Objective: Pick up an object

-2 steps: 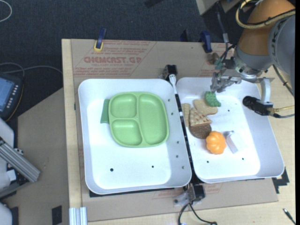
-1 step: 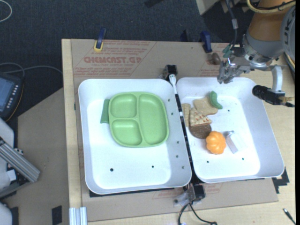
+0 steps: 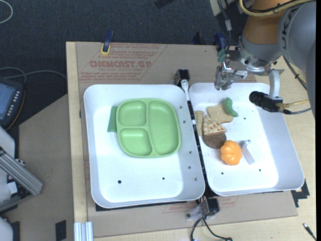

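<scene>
My gripper (image 3: 223, 81) hangs over the far left corner of the right bin (image 3: 281, 149), at its back rim, and nothing shows in it. Below it in the bin lies a cluster of toy food. A tan waffle-like piece (image 3: 215, 120) rests against a small green piece (image 3: 229, 106). A brown round piece (image 3: 214, 140) sits just in front of them. An orange pumpkin-shaped object (image 3: 231, 152) lies nearer the front, with a small grey-white block (image 3: 247, 151) touching its right side.
The left bin (image 3: 100, 174) holds a light green divided plate (image 3: 148, 127) lying on a darker green sheet. A black camera-like part (image 3: 263, 101) juts from the arm over the right bin's back. Cardboard (image 3: 125, 62) lines the bench behind the bins.
</scene>
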Robot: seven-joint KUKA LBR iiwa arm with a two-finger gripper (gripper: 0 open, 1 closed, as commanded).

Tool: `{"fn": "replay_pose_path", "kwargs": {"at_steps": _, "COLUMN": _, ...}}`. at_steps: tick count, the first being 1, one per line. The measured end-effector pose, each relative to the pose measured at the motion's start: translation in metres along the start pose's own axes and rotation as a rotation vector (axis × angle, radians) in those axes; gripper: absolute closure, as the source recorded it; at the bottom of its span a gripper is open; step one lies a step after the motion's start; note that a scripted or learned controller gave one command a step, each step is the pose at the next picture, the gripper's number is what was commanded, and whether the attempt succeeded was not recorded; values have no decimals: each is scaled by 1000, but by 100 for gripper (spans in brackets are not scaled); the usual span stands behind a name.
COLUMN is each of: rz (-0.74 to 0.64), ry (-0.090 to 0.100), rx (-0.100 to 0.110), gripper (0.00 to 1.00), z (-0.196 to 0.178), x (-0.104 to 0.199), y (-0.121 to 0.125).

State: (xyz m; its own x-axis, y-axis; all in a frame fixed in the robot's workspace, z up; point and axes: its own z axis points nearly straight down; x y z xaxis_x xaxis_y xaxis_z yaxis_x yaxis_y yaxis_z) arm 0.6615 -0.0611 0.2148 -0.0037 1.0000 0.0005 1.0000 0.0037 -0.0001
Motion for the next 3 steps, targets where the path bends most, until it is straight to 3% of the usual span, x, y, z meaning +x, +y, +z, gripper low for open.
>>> {"fn": "replay_pose_path", "kwargs": {"at_steps": 1, "rz": 1, "ry": -1, "rx": -5, "gripper": 100, "z": -20, "x": 20, "y": 5}}
{"fn": "replay_pose_path", "kwargs": {"at_steps": 3, "rz": 4, "ry": -1, "rx": 0, "gripper": 100, "z": -2, "x": 22, "y": 3}}
